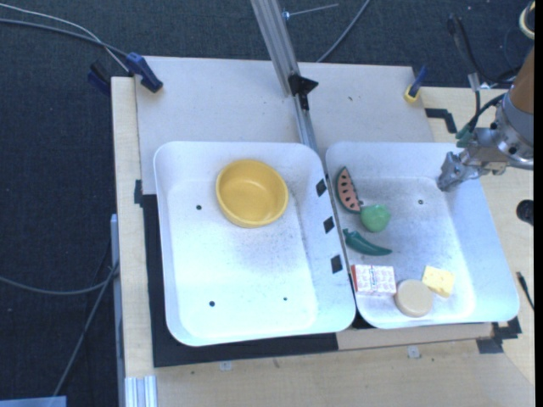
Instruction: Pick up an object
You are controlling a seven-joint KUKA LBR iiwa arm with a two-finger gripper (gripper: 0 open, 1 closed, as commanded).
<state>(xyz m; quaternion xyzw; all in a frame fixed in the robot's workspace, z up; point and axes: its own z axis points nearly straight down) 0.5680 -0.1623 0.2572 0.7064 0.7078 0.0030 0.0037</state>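
Where right bin holds toys, green ball [375, 219], watermelon slice [346, 190]

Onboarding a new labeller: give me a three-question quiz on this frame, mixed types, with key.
1. True or false: the round yellow plastic bowl sits in the left shallow white bin.
2. Which lies nearest the right shallow white bin's front edge? A. striped watermelon slice toy B. round beige disc C. small green ball
3. Fill in: the metal claw is over the right bin's ____ back corner.

Key: 1 true; 2 B; 3 right.
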